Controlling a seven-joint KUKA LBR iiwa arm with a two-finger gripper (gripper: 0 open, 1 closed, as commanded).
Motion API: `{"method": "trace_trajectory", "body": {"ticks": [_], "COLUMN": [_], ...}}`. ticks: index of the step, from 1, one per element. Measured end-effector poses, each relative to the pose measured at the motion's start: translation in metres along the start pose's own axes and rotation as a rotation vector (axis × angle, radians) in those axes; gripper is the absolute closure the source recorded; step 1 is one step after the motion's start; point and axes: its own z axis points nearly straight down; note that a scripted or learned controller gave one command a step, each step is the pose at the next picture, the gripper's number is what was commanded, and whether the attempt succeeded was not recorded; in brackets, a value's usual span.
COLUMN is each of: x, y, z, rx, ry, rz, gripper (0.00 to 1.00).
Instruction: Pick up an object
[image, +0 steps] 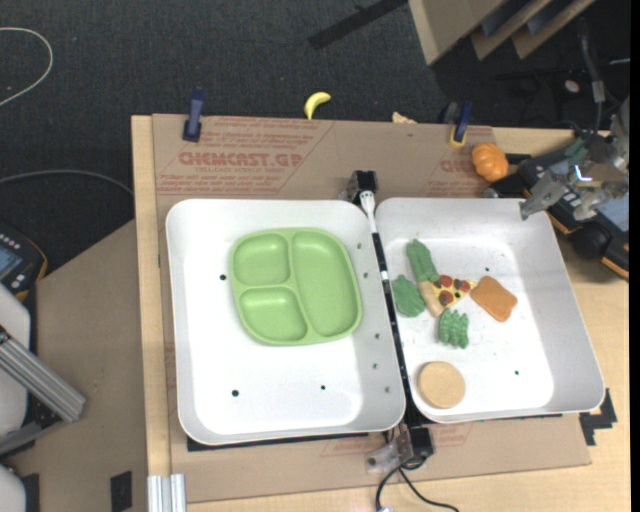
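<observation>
Toy food sat in the right bin (560, 300).
Gripper (535, 203), grip unclear, was at its 1 o'clock; food (445, 295) lay toward 7.

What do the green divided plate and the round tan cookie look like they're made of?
The green divided plate looks like moulded plastic with a matte-to-satin finish: uniform colour, soft rounded compartment edges. The round tan cookie looks like toy food, probably plastic or rubber: flat even colour, dull surface. Neither can be confirmed by sight.
</observation>
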Motion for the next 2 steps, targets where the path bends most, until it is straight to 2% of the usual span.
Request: {"method": "trace_trajectory", "body": {"ticks": [1,2], "x": [-0.007,0.099], "y": [-0.010,-0.026], "z": [0.123,0.147], "rx": [0.012,0.006], "ry": [0.004,0.005], "rz": [0.001,-0.008], "gripper": [0.00,0.00]}}
